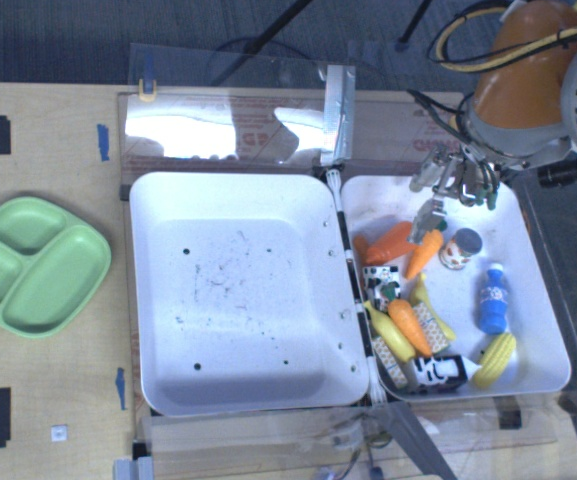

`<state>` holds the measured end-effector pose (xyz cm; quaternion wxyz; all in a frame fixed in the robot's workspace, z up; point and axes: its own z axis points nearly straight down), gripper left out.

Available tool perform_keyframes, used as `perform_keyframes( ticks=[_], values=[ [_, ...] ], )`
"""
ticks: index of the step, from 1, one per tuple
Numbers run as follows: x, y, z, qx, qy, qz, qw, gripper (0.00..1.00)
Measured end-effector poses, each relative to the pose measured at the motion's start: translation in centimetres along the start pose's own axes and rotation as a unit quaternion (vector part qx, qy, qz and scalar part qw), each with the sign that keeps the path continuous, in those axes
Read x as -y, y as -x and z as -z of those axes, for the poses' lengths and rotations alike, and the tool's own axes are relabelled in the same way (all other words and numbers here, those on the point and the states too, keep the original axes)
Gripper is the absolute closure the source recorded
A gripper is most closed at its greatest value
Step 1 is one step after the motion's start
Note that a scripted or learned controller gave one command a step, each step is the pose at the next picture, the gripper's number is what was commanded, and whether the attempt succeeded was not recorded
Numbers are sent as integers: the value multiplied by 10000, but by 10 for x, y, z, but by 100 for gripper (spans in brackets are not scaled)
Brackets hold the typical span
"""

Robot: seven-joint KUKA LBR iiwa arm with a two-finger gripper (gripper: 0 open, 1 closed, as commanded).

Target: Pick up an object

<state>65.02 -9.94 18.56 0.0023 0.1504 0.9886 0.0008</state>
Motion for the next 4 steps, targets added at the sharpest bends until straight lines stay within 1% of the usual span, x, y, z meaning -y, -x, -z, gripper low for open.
perform_keyframes(
  ticks=[1,2,3,4],
  values=[
    [39,11,-85,17,0,455,9990,0],
    [38,14,-72,62,18,442,9990,100],
    [66,24,-4,24,-4,-379,9993,100],
    [66,24,-5,22,-2,-381,9993,0]
  ],
)
